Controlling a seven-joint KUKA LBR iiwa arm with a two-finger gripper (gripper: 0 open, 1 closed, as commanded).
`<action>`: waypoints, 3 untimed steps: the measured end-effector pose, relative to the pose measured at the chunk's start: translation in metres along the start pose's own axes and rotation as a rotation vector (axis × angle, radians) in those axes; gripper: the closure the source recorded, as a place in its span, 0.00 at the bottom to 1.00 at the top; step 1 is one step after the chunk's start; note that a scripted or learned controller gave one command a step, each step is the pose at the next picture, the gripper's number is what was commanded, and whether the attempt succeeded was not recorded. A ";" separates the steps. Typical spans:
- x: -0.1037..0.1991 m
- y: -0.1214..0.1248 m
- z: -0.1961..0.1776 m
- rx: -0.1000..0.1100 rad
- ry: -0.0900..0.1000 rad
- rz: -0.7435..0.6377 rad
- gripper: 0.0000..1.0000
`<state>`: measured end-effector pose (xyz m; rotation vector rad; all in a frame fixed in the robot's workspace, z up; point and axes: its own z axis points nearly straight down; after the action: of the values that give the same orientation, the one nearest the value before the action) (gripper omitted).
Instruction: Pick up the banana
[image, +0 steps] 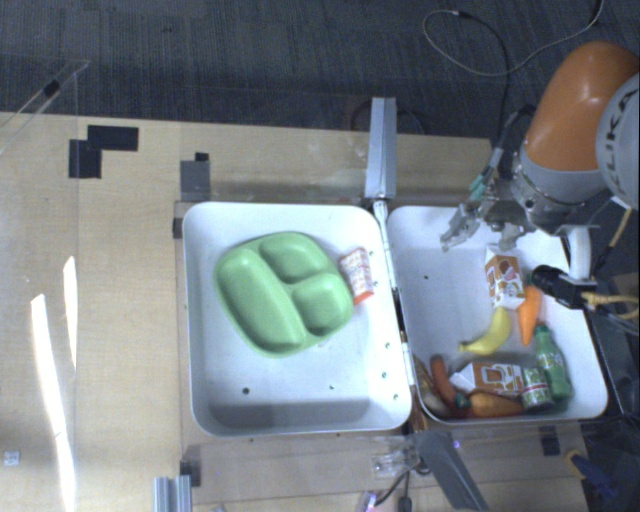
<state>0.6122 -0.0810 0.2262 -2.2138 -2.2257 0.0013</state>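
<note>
The yellow banana (489, 336) lies curved in the right bin (435, 300), near its middle, just above a pile of items at the front. My gripper (478, 231) hangs over the far part of that bin, up and slightly left of the banana and well apart from it. Its fingers (453, 231) are spread open and nothing sits between them.
An orange carrot (530, 313) and a small carton (503, 277) lie right beside the banana. A green bottle (549, 366), a box (493, 379) and a sausage (440, 384) crowd the front of the bin. The left bin (205, 340) holds a green divided plate (285, 292) and a small packet (357, 275).
</note>
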 end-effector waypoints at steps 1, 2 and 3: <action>0.033 0.028 -0.014 -0.003 0.000 0.020 0.00; -0.003 -0.007 0.091 0.001 0.000 -0.039 0.00; 0.011 -0.032 0.008 -0.003 0.000 -0.060 0.00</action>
<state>0.5799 -0.0702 0.2178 -2.1478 -2.2926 -0.0016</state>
